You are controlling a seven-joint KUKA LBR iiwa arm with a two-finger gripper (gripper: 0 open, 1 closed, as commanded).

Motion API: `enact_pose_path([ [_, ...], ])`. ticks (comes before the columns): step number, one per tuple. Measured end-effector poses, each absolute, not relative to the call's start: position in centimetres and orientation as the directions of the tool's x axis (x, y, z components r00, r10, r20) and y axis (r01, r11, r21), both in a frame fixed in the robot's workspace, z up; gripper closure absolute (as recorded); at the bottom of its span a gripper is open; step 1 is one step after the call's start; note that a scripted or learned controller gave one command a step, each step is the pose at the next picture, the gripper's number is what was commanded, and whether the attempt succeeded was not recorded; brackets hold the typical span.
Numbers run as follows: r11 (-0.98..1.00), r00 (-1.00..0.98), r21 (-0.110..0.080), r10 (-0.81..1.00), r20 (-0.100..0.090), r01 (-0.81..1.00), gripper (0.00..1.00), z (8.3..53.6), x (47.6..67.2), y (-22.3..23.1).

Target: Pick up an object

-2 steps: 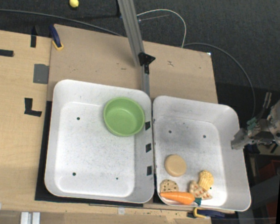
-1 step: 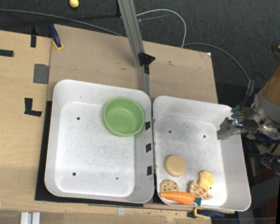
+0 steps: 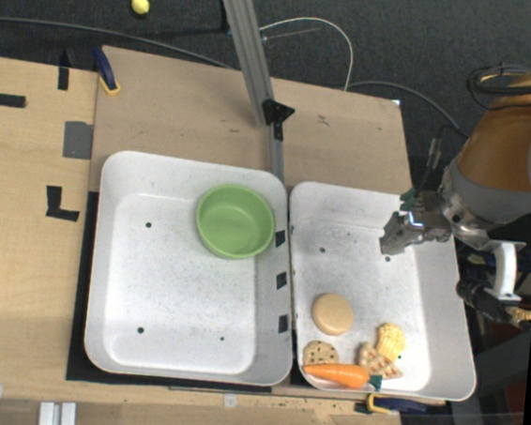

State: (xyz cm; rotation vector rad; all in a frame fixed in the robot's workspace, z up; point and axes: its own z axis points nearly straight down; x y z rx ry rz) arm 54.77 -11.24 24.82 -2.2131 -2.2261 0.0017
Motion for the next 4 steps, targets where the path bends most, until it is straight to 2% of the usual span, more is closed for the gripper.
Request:
enact_pose_path([
  [3,0.006,-0.006,0.000,1.000,0.001,1.000,1.00,24.4,63.2,2.0],
  [4,0.006,-0.006,-0.002,1.000,0.001,1.000,1.00,22.6,65.1,7.2],
])
